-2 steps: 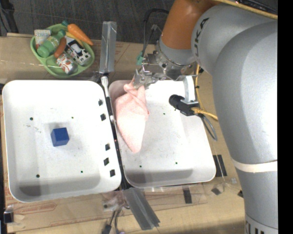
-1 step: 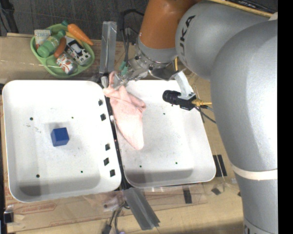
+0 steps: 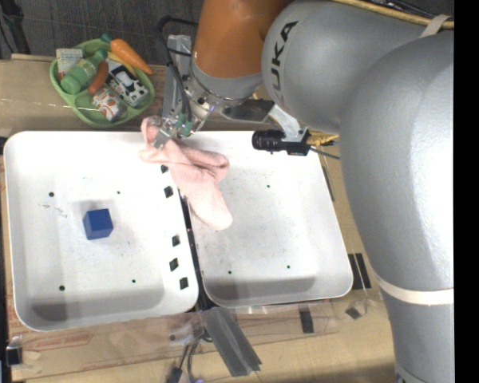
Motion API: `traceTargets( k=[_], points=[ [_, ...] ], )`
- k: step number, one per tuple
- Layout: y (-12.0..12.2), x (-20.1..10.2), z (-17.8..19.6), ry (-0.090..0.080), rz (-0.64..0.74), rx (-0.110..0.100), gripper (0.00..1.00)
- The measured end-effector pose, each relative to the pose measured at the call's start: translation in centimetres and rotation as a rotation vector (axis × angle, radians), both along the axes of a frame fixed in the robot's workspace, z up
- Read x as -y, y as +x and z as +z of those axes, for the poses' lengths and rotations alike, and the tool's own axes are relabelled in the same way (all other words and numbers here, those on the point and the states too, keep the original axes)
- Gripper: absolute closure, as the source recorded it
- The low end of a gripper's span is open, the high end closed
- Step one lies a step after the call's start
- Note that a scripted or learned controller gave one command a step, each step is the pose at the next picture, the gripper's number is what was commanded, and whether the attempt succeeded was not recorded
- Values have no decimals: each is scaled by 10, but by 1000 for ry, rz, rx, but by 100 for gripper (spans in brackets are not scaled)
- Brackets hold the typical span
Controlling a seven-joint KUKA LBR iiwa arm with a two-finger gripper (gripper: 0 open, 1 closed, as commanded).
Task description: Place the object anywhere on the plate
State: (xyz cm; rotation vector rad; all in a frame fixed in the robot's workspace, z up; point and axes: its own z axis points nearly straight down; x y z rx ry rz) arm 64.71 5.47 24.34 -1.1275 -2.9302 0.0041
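A pink cloth [image 3: 201,183] hangs at the far end of the ridge between the two bins, its lower part draped onto the right bin [image 3: 295,238]. My gripper [image 3: 169,131] comes down from the arm's orange band and is shut on the cloth's bunched top corner, which is pulled up between the fingers. A small blue cube [image 3: 98,223] lies on the floor of the left bin [image 3: 32,238], well to the left of the gripper and apart from it.
A green bowl [image 3: 66,92] holding toy foods, among them a carrot [image 3: 129,54], stands on the bench behind the left bin. The arm's large grey body covers the right side of the view. Black clips [image 3: 176,253] line the ridge between the bins.
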Motion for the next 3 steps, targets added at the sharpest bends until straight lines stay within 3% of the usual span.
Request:
traceTargets(
  k=[2, 3],
  points=[
    [0, -84, -11, 2, 736, 0, 100],
    [0, -84, -11, 2, 736, 1, 0]
  ],
)
